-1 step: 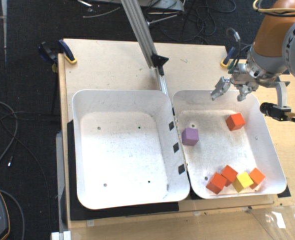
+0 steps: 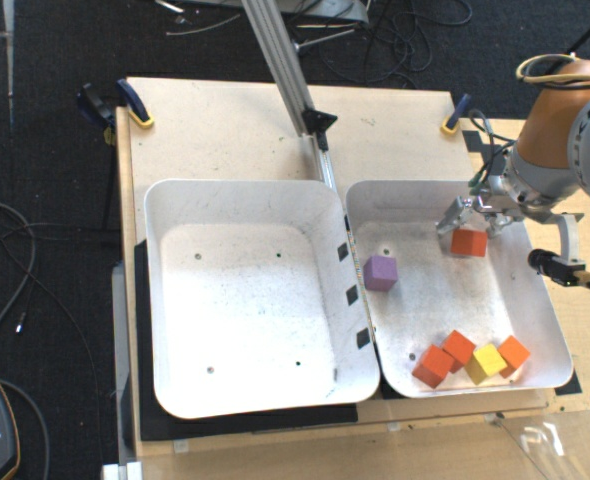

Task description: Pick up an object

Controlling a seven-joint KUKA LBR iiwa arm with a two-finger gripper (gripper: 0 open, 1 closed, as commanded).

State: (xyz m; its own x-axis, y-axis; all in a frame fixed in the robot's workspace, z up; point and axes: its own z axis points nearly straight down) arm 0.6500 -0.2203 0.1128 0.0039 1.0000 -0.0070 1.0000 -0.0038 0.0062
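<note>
My gripper [image 2: 470, 226] hangs over the back right part of the right bin [image 2: 535, 298], under the grey wrist with its orange band. An orange-red cube [image 2: 468, 242] sits between its two fingertips, and the fingers are shut on it. A purple cube [image 2: 380, 272] lies alone on the bin floor to the left of the gripper. At the bin's front edge several cubes are clustered: an orange-red one [image 2: 434, 366], an orange one [image 2: 459, 347], a yellow one [image 2: 486, 362] and another orange one [image 2: 514, 353].
The left bin [image 2: 175, 268] stands beside the right one, with a ridge with black clips [image 2: 353, 293] between them. A slanted metal rail [image 2: 280, 53] rises behind the bins. Clamps [image 2: 135, 106] grip the bench's back corners.
</note>
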